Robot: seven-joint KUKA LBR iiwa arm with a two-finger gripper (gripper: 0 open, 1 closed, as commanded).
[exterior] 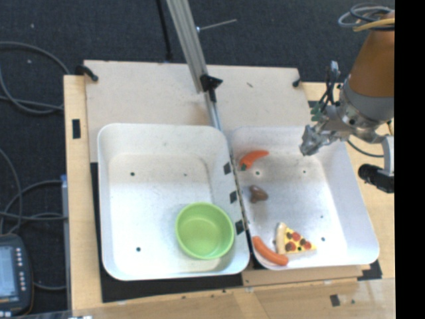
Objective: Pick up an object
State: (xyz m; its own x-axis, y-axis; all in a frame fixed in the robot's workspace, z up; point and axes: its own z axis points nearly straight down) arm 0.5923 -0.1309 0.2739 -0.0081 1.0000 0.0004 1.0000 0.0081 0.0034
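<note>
Two smooth white bins: round green bowl [204,229] left, triangular pizza slice [292,239] right; fingers' [311,142] state unclear.

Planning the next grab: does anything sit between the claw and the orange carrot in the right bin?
Nothing visible does. The claw hovers over the right bin's far side, and only bare bin floor separates it from the carrot.

We see a tan bench [153,88] on dark carpet [80,18], with a slanted metal rail [186,28] crossing its back edge. Loose cables [20,52] trail at left, above a small screen device [13,274] in the corner.
</note>
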